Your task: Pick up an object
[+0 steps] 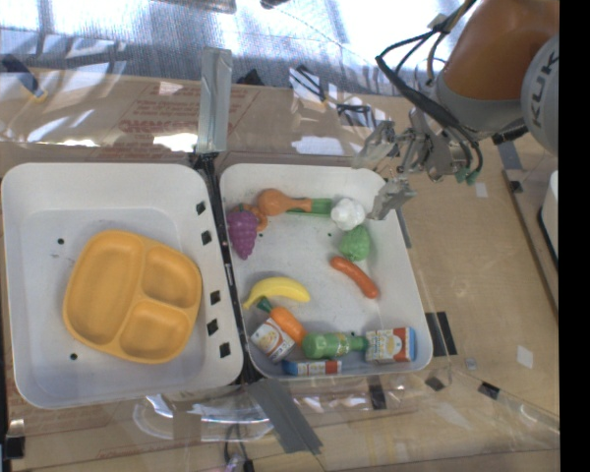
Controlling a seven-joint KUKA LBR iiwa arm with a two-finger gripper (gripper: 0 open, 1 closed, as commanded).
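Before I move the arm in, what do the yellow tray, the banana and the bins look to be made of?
Yellow tray: looks like moulded plastic, matte, with smooth rounded compartments. Banana: probably toy plastic, uniform yellow with a slight sheen. Bins: seemingly thin formed white plastic, with soft rounded corners and a dull finish. None can be confirmed by look alone.

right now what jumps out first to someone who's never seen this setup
The yellow divided tray lying alone in the left bin catches the eye first. Next comes the clutter of toy food in the right bin: a banana, purple grapes, a green bottle. Above that bin's far right corner hangs the gripper, under the arm's orange band.
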